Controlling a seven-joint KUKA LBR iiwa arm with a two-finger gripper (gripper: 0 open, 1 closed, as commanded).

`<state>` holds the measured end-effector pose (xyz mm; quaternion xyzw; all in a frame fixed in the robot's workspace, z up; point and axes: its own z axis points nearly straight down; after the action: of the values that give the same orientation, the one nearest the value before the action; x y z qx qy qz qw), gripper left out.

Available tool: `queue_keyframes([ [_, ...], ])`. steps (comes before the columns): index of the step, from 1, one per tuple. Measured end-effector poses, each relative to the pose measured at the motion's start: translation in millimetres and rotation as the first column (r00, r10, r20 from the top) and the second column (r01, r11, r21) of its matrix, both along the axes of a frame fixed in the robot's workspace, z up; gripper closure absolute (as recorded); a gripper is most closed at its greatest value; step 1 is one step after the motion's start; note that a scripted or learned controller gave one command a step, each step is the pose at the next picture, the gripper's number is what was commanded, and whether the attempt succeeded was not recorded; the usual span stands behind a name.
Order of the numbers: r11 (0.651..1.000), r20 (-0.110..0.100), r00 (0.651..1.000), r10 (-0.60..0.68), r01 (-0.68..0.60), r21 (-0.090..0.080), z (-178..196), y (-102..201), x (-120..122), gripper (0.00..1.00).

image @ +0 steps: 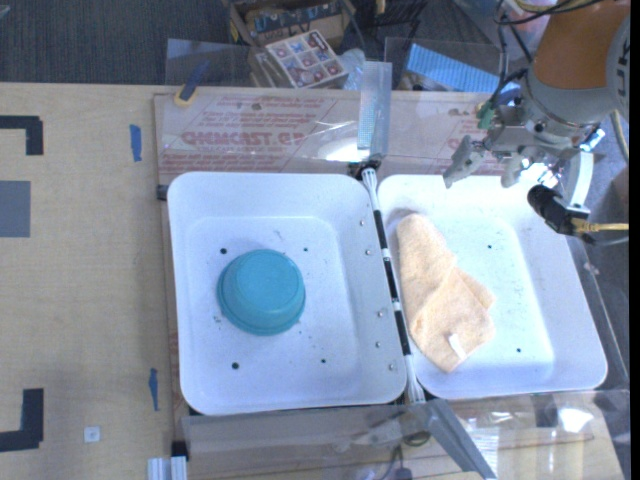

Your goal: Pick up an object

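Note:
A teal bowl lies upside down in the left bin. A crumpled tan cloth lies along the left side of the right bin, close to the divider. My gripper hangs over the far edge of the right bin, above and to the right of the cloth. Its two fingers are spread apart with nothing between them. The grey arm with its orange band comes in from the upper right.
Beyond the bins lie a clear plastic sheet, cardboard boxes and loose clutter. A black cable connector hangs from the wrist over the right bin's far right corner. The wooden bench top stretches to the left.

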<state>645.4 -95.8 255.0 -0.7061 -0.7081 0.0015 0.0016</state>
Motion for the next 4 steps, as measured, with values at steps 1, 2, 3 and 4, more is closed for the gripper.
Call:
queue_keyframes([
  [1,0.996,0.002,0.996,0.091,-0.091,0.0,-99.0,-34.4,-61.3,0.0],
  [2,0.983,0.012,0.983,0.183,-0.183,-0.001,-166.7,-62.6,-79.6,0.0],
  [3,0.986,0.011,0.986,0.169,-0.169,-0.001,-167.0,-80.9,-119.9,0.0],
  [4,0.994,0.014,0.994,0.107,-0.107,-0.002,-166.8,-80.3,-155.6,0.0],
])
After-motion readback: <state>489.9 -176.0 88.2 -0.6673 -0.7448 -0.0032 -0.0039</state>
